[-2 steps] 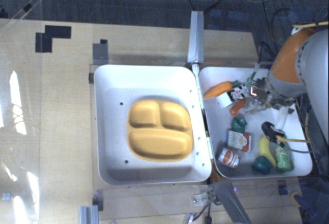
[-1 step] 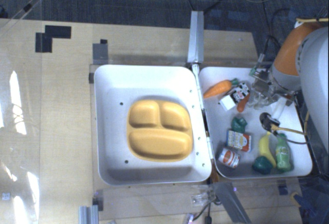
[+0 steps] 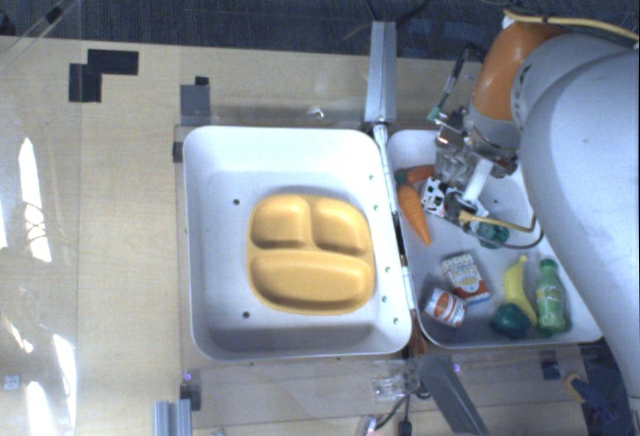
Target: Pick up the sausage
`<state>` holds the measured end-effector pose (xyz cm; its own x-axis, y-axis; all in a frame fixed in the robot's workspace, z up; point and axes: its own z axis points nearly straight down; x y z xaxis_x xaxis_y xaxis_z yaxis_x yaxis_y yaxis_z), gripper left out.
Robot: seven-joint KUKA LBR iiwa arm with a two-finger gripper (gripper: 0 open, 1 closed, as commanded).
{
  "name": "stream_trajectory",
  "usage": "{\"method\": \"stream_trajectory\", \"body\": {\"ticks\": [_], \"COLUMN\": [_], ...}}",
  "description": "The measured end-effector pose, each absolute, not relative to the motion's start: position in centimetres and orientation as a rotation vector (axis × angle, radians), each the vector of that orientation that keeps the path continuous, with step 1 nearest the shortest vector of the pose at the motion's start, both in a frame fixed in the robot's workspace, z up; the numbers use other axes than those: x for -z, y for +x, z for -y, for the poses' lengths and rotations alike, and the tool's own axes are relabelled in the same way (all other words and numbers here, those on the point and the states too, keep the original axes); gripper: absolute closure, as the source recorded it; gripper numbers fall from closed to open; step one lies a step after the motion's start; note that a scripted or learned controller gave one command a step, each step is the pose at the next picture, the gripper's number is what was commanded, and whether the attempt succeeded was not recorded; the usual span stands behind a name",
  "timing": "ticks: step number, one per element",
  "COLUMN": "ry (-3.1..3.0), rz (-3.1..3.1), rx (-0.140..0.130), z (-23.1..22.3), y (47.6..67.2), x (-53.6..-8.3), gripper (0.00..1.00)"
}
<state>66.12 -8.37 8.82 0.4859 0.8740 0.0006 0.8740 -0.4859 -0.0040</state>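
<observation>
Your pale wooden desk [image 3: 100, 254] carries two white bins side by side, with dark carpet across the top of the frame. The left bin [image 3: 210, 224] holds a yellow divided tray [image 3: 308, 252]. The right bin [image 3: 590, 329] holds the clutter: an orange carrot [image 3: 413, 212] along its left wall, a small can [image 3: 446, 306], a packet [image 3: 462, 271], a banana [image 3: 515, 286] and a green bottle [image 3: 549, 296] toward the lower right.

Your gripper [image 3: 455, 186] hangs over the upper part of the right bin; whether it is wide or narrow, you cannot tell from here.

The sausage [image 3: 421, 176] appears to be the reddish-brown piece at the carrot's top end, just left of the gripper and partly hidden, so its long axis is unclear. Expect a small shift left.
</observation>
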Motion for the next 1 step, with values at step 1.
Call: {"method": "stream_trajectory", "body": {"ticks": [1], "ry": [-2.999], "rz": [0.945], "rx": [0.008], "z": [11.22], "y": [67.02], "x": [-16.59], "gripper": [1.0]}}
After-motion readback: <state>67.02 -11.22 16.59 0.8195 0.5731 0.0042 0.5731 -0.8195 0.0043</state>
